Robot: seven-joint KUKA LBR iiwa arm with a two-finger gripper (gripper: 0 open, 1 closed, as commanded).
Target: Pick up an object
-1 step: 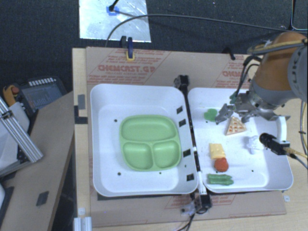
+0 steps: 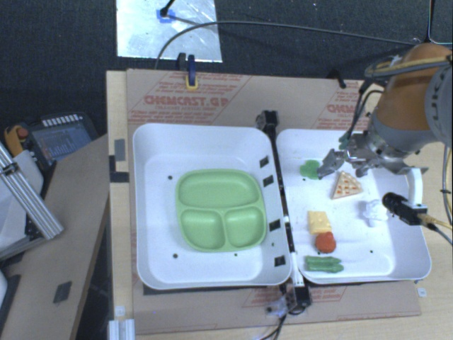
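The claw (image 2: 338, 163) hangs low over the right bin (image 2: 403, 261), its fingers spread apart with nothing between them, just above a tan waffle wedge (image 2: 347, 185) and beside a small green piece (image 2: 310, 168). Nearer the front lie a yellow block (image 2: 319, 222), a red ball (image 2: 325, 242) and a green pod (image 2: 323, 263). The left bin (image 2: 152, 190) holds a green divided plate (image 2: 219, 210).
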